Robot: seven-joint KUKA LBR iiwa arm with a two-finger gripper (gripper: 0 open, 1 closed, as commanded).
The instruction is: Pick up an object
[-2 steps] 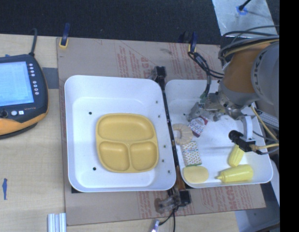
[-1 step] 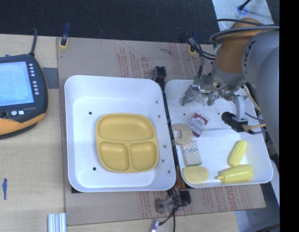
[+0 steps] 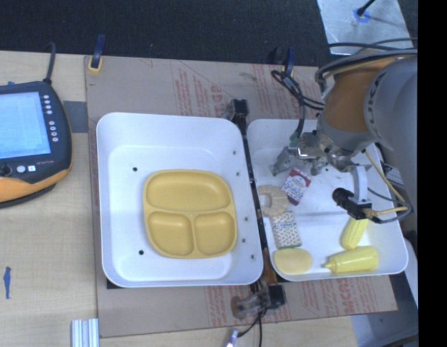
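Just below the hand (image 3: 299, 161) in the camera view, a small red-and-white packet (image 3: 296, 185) is lying on the floor of the right bin (image 3: 317, 219). Its upper end is sitting right at the hand's tip, and whether the two are touching cannot be told. Further below the hand, a round beige piece (image 3: 273, 199) and a patterned packet (image 3: 286, 230) are lying along the bin's inner wall. A pale yellow disc (image 3: 292, 260), a yellow bottle (image 3: 351, 260) and a yellow corn-like piece (image 3: 354, 231) are resting well below the hand, near the bin's front rim. The grey arm (image 3: 390, 100), with its orange band (image 3: 346, 100), is reaching in from the view's right and bending down over the far part of the bin, pointing the hand at the bin floor. Whether the hand is spread or pressed together cannot be made out. Well away from the hand toward the view's left, a yellow divided plate (image 3: 189, 212) is sitting in the left bin (image 3: 122, 172).
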